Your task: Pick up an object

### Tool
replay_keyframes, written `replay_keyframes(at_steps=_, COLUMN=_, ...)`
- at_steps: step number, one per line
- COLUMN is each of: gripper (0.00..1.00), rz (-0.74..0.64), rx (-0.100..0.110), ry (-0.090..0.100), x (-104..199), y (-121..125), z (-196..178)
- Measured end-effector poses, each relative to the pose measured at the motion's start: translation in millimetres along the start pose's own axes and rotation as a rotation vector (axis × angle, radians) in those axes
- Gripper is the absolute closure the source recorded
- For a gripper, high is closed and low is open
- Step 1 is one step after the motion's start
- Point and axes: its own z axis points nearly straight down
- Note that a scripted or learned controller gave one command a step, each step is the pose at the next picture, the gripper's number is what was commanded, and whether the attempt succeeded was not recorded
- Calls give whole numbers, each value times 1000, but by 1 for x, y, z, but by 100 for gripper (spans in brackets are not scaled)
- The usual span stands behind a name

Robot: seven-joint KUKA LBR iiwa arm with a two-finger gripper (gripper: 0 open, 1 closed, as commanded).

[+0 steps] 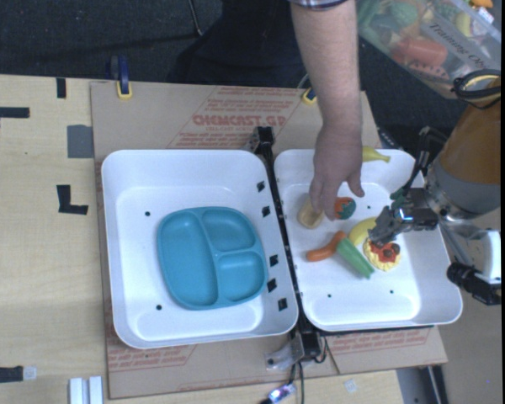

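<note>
Toy food [372, 252] heaped in the right-hand bin [404, 310], toward its far-right part: a yellow piece topped with red, a green pod [354, 257] slanting off its left side, an orange carrot-like piece [322, 251] lying just left of the pod. Farther back in the same bin, a tan round piece [310, 217] and a small orange-and-teal item [344, 208], both under or touching a person's hand [332, 188]. A yellow banana-shaped piece [373, 154] near the bin's rear rim.

Pincer [385, 228] down over the yellow heap, dark fingers close to or touching its top; too blurred to tell whether spread or closed, or whether anything sits between them. Grey arm [467, 175] with orange band entering from beyond the bin's right rim.

Bare forearm [328, 66] reaching down from past the bin's rear edge, plaid sleeve at the top. Clear bag [429, 23] of mixed toys behind the bin, up toward the right.

Left of the right-hand bin and touching it along a black clipped seam, the second white bin [126, 175], holding a blue divided plate [210, 255] with three compartments. Both bins on a cardboard sheet [227, 116] printed in red, laid on the wooden bench [34, 225].
</note>
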Motion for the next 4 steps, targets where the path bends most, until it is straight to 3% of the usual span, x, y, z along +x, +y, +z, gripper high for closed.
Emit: replay_keyframes(at_steps=4, gripper=100, rz=-6, rx=6, ry=3, x=218, y=62, z=2)
